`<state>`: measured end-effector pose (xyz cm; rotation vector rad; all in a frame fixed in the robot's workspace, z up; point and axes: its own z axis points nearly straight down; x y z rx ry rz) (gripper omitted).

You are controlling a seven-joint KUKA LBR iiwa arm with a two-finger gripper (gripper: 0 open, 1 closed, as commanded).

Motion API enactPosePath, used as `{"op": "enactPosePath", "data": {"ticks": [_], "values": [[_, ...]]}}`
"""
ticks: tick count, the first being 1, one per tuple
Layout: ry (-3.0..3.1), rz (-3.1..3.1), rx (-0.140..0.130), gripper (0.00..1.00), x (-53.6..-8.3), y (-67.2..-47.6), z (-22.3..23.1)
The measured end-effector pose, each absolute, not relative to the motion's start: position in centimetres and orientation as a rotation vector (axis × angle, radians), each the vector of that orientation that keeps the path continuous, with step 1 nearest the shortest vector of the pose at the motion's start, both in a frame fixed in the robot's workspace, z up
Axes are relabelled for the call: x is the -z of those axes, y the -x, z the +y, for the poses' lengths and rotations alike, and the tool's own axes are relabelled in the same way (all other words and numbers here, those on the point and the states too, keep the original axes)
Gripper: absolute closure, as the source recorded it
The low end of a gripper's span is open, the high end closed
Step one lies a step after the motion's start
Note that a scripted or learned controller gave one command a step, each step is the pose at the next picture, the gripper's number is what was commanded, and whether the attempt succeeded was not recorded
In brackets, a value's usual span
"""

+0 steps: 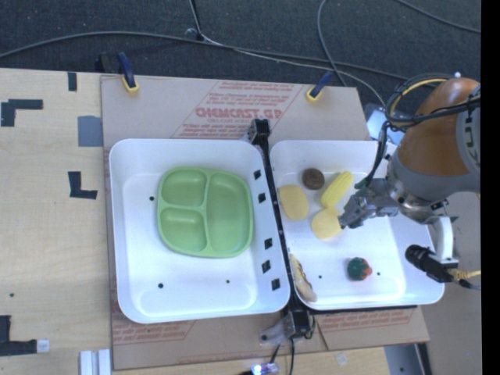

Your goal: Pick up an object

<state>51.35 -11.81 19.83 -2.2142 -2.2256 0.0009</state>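
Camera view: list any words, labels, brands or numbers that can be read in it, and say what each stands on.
Large red print on the cardboard sheet under the white bins: looks like "CHEMCAST GP", but blurred, so not certain.
Smaller red lines around it on the same sheet: too small and blurred to read.
Red print on the cardboard edge below the bins: unreadable.
Nothing readable on the green divided plate, the food items or the arm.
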Motion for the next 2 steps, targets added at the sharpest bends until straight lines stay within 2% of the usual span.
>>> {"op": "enactPosePath", "data": {"ticks": [1, 2], "values": [[2.212, -2.228, 0.000, 1.00, -19.5, -51.8, -5.6], [2.212, -2.229, 0.002, 1.00, -21.1, -52.0, -0.1]]}}
